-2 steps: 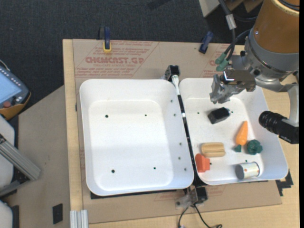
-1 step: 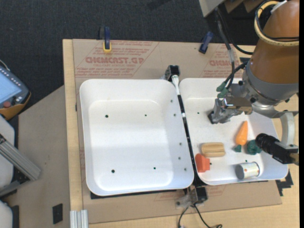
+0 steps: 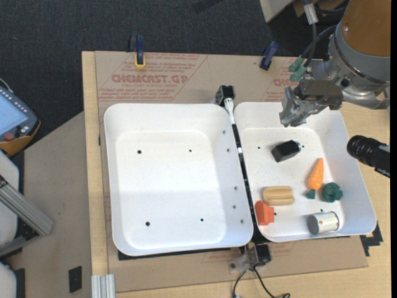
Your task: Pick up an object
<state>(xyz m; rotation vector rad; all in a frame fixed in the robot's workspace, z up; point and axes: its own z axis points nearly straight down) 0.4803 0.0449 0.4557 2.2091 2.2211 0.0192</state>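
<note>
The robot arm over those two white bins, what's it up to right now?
The arm's gripper hangs over the back of the right bin, above a black block, with nothing visibly held. That bin also holds a carrot, a green toy, a tan bun-shaped piece, an orange-red block and a small silver can. Nothing has been picked up yet.

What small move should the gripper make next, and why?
Probably lower toward the black block. The gripper hangs above the right bin with nothing between its fingers, and that block lies nearest, just below it, apart from the other objects.
</note>
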